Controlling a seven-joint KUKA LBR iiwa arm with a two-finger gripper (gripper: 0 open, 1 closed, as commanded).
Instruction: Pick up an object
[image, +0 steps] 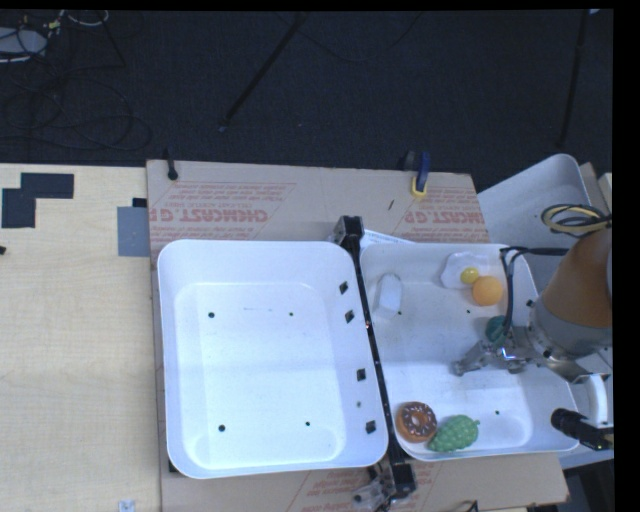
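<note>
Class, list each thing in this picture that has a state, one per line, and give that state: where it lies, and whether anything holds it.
Gripper: low in the right bin, nothing seen between its fingers.
Donut: lying flat at the right bin's near edge, touching the green toy.
Green toy: lying beside the donut, free.
Orange ball: resting near the far side, free.
Fried egg toy: lying flat beside the ball.
Left bin: upright on the bench.

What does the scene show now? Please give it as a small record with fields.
arm: grey arm with orange band, reaching in from the right
gripper: metal two-finger gripper, low over the right white bin
right bin, far side: orange ball; white fried egg toy with yellow yolk; teal object, partly hidden
right bin, near edge: brown sprinkled donut; green bumpy toy
left bin: shallow white bin
</note>
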